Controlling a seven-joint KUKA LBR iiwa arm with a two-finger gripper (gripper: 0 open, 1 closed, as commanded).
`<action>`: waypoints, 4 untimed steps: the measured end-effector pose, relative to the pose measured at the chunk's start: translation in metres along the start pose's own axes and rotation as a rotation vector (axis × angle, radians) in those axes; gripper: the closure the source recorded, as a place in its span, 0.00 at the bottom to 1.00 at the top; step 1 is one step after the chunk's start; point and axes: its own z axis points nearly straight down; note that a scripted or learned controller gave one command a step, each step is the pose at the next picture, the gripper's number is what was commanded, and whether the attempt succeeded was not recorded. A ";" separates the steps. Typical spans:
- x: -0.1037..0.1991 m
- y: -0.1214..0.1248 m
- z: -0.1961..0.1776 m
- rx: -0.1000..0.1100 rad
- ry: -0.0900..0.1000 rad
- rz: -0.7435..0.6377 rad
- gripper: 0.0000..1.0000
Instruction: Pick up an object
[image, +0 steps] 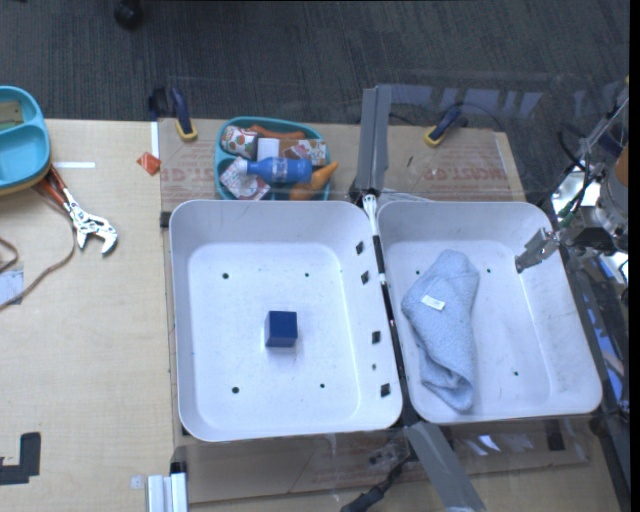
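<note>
A small dark blue cube sits near the middle of the left white bin. A crumpled light blue cloth with a white tag lies in the right bin, left of its centre. My gripper hangs over the upper right part of the right bin, near its right wall, apart from the cloth and far from the cube. Nothing shows in its grasp.
Behind the left bin stands a teal tub packed with several small items. A wrench and a blue tray lie on the bench at far left. Yellow clamps sit along the back edge.
</note>
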 end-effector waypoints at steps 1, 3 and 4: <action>-0.007 -0.033 0.032 0.000 0.000 0.038 0.00; 0.117 0.011 -0.011 0.002 0.000 0.256 0.00; 0.070 -0.015 -0.051 0.000 -0.001 0.252 0.00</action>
